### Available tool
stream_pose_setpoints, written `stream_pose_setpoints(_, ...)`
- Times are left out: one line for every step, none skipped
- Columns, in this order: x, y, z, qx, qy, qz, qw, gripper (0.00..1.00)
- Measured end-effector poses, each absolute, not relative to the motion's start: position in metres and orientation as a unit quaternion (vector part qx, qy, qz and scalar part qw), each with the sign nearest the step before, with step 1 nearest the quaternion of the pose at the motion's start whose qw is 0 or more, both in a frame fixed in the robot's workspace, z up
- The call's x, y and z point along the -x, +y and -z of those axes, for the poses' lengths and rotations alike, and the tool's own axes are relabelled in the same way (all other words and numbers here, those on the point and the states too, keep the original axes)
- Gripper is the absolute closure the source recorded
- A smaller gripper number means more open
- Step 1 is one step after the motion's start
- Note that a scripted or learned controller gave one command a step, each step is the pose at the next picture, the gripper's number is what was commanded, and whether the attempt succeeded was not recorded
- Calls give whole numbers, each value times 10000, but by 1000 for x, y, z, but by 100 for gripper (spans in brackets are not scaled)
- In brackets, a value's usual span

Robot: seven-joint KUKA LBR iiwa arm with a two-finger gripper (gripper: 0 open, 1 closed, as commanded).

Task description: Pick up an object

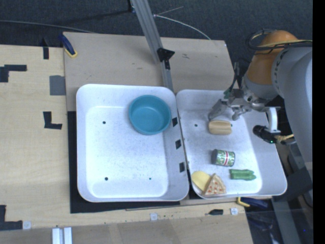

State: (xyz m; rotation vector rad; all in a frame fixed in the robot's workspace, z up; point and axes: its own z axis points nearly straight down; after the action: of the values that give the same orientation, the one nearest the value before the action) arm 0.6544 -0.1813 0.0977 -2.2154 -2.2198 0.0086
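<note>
Just below the pincer (227, 111) lies a tan bread roll (220, 127), in the right bin (198, 105), toward that bin's far edge. Long axis of the roll running across the bin, left to right, roughly square to the line from the wrist. Pincer hanging low over the roll's far side, close above it and perhaps touching; contact impossible to settle from this slant. Fingers blurred against the grey metal, so spread or pressed together cannot be told, and nothing seen pinched between them.

Further toward the near edge of the same bin: a green and white can (223, 158) on its side, a green pepper (242, 175) beside the right wall, and a yellow wedge (200, 178) touching a pizza slice (215, 186) at the near left corner. All well apart from the roll, none in the way.

Left bin (101, 151) carrying a blue bowl (149, 114) near its far right corner, across the divide and probably no hindrance.
</note>
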Motion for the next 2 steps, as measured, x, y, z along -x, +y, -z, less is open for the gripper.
stream_pose_setpoints(-656,-181,-112,7059,-7083,-13,2,100)
stream_pose_setpoints(-663,-179,-156,7065,-7077,10,-17,100)
